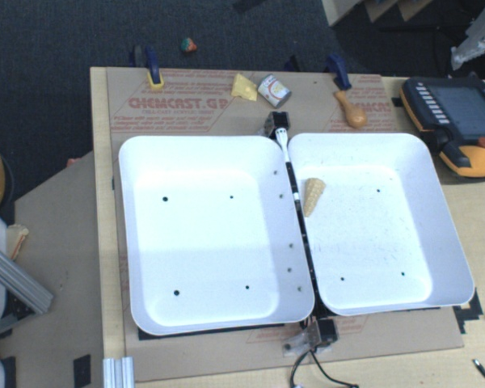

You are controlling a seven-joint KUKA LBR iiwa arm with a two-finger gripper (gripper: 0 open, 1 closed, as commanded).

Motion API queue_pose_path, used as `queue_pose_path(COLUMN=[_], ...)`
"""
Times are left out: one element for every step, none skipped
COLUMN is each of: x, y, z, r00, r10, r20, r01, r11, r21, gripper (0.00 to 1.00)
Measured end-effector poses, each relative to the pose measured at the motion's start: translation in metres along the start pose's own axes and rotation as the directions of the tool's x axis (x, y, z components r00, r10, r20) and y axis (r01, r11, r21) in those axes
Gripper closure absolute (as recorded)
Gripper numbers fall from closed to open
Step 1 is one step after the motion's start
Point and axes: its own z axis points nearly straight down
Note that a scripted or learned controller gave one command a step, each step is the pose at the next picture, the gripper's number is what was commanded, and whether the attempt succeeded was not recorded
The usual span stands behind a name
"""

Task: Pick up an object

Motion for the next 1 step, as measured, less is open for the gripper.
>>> queue_pose_path(x=[0.0636], y=[-0.0316], z=[0.0534], r00=[1.0], r10=[-0.007], r20=[-0.008], r01=[0.007], r11=[1.0], r21=[0.028], gripper=[0.0])
